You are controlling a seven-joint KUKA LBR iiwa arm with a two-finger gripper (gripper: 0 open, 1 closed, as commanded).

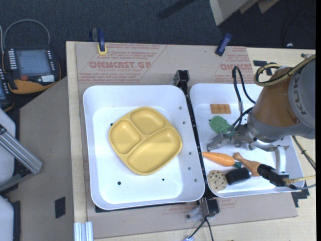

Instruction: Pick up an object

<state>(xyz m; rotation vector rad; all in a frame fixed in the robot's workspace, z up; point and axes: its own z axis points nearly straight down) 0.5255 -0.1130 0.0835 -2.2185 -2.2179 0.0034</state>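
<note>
Carrot [219, 158] lies just below my tool [224, 140]; I cannot tell its opening, so I drop straight, centring across the carrot's width.

yellow divided plate [145, 140] (left bin [95, 149]), blue clamps [223, 44]

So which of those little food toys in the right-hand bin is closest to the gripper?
The green leafy piece: it lies right beside the gripper. The carrot lies a little further toward the front, the brown cracker toward the back, and the spotted cookie farthest.
</note>
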